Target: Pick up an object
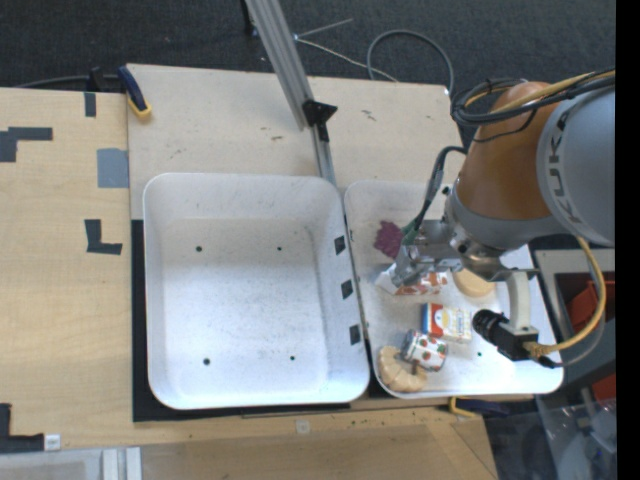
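Arm (530,168): grey with an orange band, reaching in from the right over the right bin (540,373)
Pincer (412,265): low in the right bin's far half, directly above a red-and-white packet (425,285); whether it is spread or pinching, I cannot tell
Purple piece (388,236): just left and far of the pincer
Near objects: a red-and-white carton (445,322), a small can (422,350), a tan bun (400,371) at the near rim
Pale round item (474,284): right of the packet
Left bin (240,288): white, beside the right bin on the surface (220,118)
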`<state>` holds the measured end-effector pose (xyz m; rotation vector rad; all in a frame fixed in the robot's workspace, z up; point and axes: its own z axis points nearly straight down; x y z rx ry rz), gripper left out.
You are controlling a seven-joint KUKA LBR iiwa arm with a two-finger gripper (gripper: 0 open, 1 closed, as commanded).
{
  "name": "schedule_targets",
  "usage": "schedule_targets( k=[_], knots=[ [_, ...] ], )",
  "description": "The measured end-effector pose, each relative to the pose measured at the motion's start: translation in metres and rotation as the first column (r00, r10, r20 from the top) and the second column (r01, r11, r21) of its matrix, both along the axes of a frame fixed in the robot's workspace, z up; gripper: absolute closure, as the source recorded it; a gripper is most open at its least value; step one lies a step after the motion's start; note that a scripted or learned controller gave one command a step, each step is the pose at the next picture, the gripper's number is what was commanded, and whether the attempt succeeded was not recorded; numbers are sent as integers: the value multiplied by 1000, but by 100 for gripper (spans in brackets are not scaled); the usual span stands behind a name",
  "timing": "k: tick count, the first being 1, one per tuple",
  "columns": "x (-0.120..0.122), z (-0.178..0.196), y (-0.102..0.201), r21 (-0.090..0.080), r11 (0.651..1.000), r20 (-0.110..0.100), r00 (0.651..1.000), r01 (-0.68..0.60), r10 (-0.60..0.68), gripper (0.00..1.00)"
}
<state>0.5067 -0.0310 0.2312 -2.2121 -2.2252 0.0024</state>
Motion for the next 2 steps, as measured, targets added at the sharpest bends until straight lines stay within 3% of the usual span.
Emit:
schedule_targets(
  k=[2],
  knots=[
    [2, -19, 112, -1, 1000, 1, 1000, -2, 2, 100]
  ],
)
